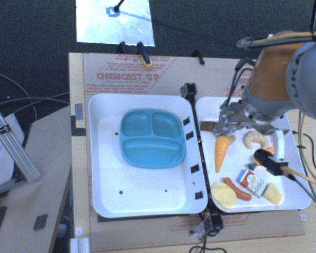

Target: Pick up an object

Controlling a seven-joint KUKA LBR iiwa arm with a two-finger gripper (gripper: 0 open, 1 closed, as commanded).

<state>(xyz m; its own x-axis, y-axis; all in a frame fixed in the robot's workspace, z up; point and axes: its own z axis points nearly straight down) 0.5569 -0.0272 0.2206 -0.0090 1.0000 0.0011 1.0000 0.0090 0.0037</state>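
Carrot [220, 153] is the thing we judge to be the target, since it lies just below the gripper [225, 126] in the right bin [206, 112], right of the frame's centre. It lies flat with its thick end up towards the gripper and its point towards the lower edge of the frame. It is apart from the croissant [255, 139] to its right and from the yellow disc [224, 194] and sausage [237, 189] below it.

We take the carrot for a toy: probably light, stiff and smooth, so likely to slip. Its taper matters, because a hold near the tip could squeeze it out of the grip. We would take it across the thick upper half, square to its length. It looks in no way fragile, and the clear floor on both sides leaves room to come down around it.

The gripper hangs over the thick end, at or just above it. We cannot tell how far open it is, and we see nothing held in it.

As for writing, the brown board [131, 73] under the bins carries "CHEMCAST GP" in red letters at the upper middle of the frame, with smaller lines too fine to read. The small carton [252, 182] at the lower right has red and blue print that we cannot make out. The blue plate [151, 139] in the left bin [108, 141] bears no marking.
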